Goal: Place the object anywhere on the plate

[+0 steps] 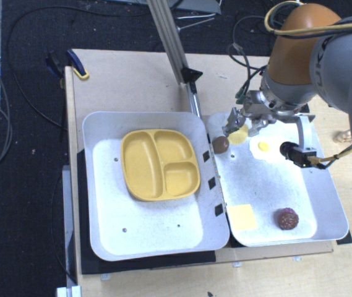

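A yellow divided plate (160, 164) with three compartments lies in the left white bin (101, 228). My gripper (240, 129) hangs over the far left corner of the right bin (324, 215), near the wall between the bins. A small pale yellow piece (238, 135) sits between its fingertips, and the fingers are closed on it. The plate is well to the left of the gripper, across the divider.
In the right bin lie a small brown ball (220, 144) just left of the gripper, a fried-egg piece (263, 146), a yellow square slice (242, 216) and a dark red ball (286, 218). A slanted metal pole (169, 36) rises behind the bins.
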